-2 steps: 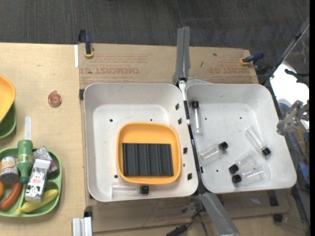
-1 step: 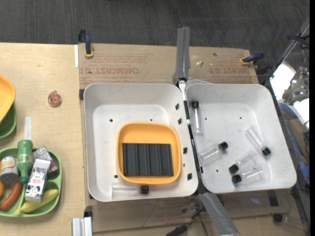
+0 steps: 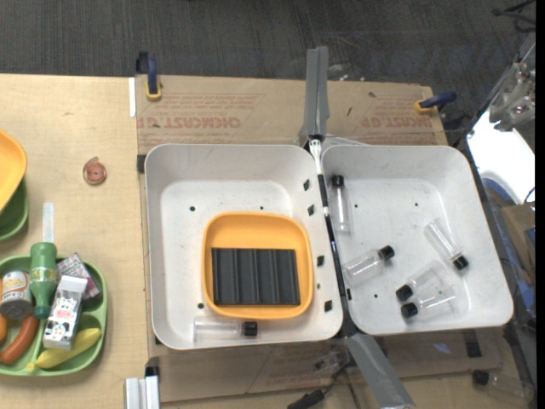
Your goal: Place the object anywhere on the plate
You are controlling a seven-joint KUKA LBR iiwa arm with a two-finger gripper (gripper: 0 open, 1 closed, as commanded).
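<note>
Vials with black caps were the likely objects, and none lay on the plate (image 3: 255, 225). One vial (image 3: 223, 331) lay on its side just beside the plate's near rim, in the same bin (image 3: 170, 228), close against that bin's front wall. Five more lay in the other bin (image 3: 477, 220), to the right of the plate. Of these, the long vial (image 3: 340, 204) was nearest the plate, just past the divider. A second vial (image 3: 368, 264) lay a little farther out, and a third vial (image 3: 443, 242) and a close pair (image 3: 426, 295) lay well apart from the plate. A dark ribbed pad (image 3: 255, 277) covered most of the plate's floor.

How far the tool was open, and whether it held anything, could not be told from this view.

The step in hand was judged to be choosing and grasping one vial. The one beside the plate meant the shortest carry, but the wall would probably crowd a grasp. The second vial lay clear on all sides and looked the safer pick. Clear, round vials roll and slip, so closing across the body near the middle, square to its long axis, would serve best. Lowering it close over the pad before release, lying along the ribs, should keep it from rolling off.
</note>
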